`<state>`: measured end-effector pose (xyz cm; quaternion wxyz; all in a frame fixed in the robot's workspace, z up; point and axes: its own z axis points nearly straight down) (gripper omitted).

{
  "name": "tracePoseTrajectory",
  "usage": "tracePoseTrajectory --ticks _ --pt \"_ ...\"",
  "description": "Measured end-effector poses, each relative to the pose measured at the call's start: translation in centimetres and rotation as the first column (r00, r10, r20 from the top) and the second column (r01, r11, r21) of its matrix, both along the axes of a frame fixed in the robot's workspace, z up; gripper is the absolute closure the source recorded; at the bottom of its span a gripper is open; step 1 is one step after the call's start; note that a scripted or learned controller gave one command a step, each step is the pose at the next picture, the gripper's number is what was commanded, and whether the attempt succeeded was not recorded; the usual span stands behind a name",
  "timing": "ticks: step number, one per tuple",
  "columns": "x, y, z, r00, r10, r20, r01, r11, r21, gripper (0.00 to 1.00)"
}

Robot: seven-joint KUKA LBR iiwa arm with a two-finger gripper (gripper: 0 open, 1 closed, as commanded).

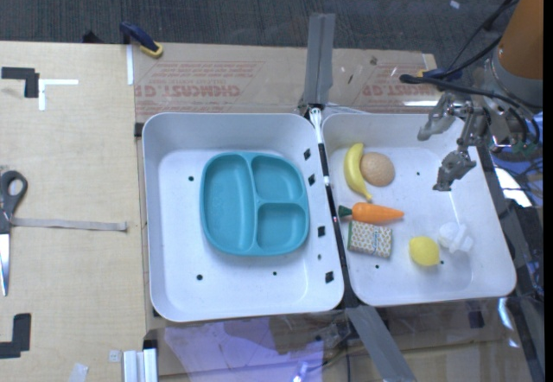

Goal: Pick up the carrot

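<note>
White bins (173, 285), 2 of them, sit side by side. From the carrot (378, 213), lying in the right bin with its long axis across the view, the gripper (449, 151) hangs up and right, fingers apart, holding nothing. Banana (353, 171) lies just above the carrot.

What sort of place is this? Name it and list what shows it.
Likely a robotics lab bench for pick-and-place trials: two white bins hold toy food such as a carrot, a cabled arm's gripper hangs above, and scissors lie on the benchtop.
</note>
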<state>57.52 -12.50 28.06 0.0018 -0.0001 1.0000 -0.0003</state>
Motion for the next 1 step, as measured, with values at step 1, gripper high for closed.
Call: tracePoseTrajectory --ticks 1 --pt "-4.67 1.83 -14.79 0.997 0.074 -0.002 -0.074 0.997 0.0 0.0"
